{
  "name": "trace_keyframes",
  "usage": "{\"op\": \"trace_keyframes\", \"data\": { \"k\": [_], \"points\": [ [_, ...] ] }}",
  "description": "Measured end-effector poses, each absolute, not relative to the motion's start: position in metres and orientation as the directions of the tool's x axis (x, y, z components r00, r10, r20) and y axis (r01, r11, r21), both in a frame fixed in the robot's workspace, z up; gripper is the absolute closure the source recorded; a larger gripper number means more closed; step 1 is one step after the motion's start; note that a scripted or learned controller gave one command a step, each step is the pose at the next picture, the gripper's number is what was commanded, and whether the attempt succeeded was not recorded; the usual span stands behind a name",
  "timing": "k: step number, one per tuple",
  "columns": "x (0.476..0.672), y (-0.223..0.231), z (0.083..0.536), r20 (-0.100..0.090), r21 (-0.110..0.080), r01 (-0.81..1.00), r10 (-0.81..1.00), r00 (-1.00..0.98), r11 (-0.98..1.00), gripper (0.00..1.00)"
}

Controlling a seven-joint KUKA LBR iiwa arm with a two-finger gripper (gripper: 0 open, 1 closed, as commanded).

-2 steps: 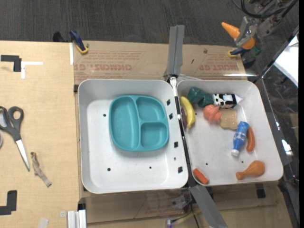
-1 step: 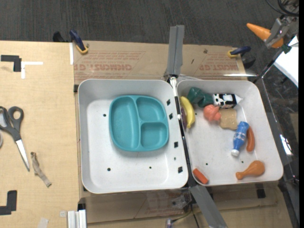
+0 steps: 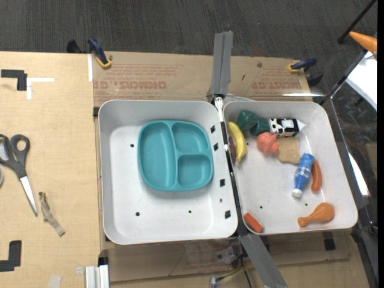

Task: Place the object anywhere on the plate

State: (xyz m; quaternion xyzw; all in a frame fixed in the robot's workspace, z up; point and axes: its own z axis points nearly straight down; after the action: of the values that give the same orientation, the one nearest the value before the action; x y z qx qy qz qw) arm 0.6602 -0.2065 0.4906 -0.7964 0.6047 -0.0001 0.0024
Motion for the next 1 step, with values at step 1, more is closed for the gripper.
{"op": "trace_keyframes", "data": {
  "k": [1],
  "points": [
    [0.6604,-0.1952,0.4913,0.0,-0.005,-0.71,-0.71,0.704,-0.704,1.0]
  ]
}}
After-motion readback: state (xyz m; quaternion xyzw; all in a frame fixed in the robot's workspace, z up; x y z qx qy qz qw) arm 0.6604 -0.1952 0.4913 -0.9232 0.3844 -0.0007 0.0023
